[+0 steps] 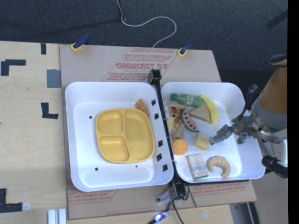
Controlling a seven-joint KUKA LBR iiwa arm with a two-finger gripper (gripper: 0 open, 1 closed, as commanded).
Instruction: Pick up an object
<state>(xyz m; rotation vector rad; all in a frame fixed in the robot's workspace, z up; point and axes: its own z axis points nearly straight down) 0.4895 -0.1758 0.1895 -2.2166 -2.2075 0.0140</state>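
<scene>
The right bin (233, 93) holds several toy foods: a green bottle (185, 98), a banana (211, 108), a watermelon slice (188, 120), a pizza slice (175, 117), an orange ball (180, 146), a pale yellow cube (202, 142), a croissant (219, 164) and a small speckled packet (197, 166). My gripper (223, 133) hangs over the right part of this bin, just right of the yellow cube and above the croissant. It reaches in from the right on the grey arm with its orange band (275, 94). Nothing shows in its grasp.
The left bin (77, 125) bears a yellow divided plate (125, 135), with a small orange-brown piece (143, 107) at its upper right corner. A black divider with clips (161, 125) runs between the bins. Cardboard (140, 64) lies under both.
</scene>
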